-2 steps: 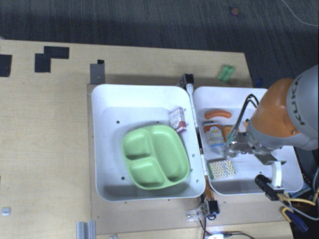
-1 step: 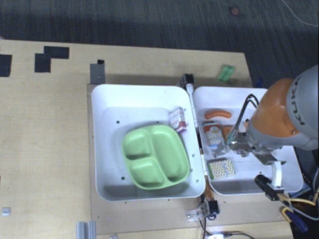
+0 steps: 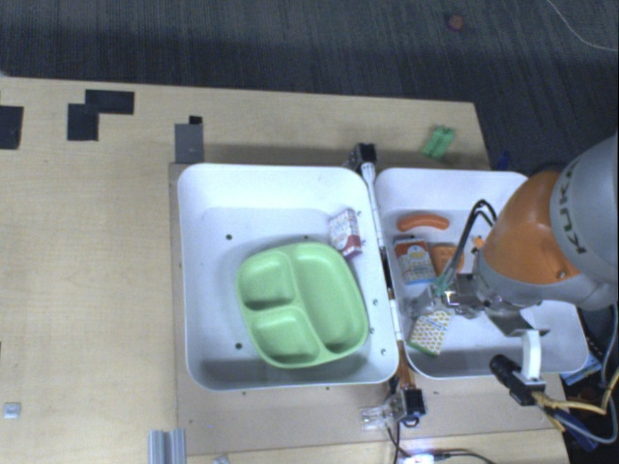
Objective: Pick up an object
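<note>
The hand [image 3: 437,303] hovers low above a small packet [image 3: 429,332], its grip unreadable, so nothing looks lifted yet.

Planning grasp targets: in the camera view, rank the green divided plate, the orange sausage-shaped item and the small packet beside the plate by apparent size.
1. Green divided plate, by far the largest.
2. and 3. Orange sausage-shaped item and small packet look alike in size; I would not rank them.

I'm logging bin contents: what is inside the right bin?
In the right bin lie an orange hot dog toy, a small printed carton and a speckled packet. The arm reaches over the bin and covers whatever lies beneath it.
</note>
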`<act>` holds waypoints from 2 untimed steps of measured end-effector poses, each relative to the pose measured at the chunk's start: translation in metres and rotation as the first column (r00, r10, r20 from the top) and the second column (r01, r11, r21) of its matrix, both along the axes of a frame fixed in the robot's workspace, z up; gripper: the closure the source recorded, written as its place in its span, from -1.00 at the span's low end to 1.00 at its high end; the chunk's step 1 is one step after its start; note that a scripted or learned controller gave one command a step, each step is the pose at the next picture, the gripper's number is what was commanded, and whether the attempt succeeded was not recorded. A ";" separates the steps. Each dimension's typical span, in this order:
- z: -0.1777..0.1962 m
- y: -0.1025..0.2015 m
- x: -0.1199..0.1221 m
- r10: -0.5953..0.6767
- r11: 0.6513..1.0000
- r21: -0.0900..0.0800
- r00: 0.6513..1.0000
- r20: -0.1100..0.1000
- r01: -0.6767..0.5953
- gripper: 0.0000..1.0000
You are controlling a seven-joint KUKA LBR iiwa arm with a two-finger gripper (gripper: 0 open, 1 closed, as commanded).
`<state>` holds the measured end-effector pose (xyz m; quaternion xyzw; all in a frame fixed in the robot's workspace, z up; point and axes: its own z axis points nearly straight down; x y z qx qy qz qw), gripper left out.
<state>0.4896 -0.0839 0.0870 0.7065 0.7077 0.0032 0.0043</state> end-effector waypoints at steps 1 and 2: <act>0.011 0.000 0.002 0.002 1.000 0.000 1.000 0.006 -0.002 1.00; 0.011 0.000 0.002 0.002 1.000 0.000 1.000 0.006 -0.002 -1.00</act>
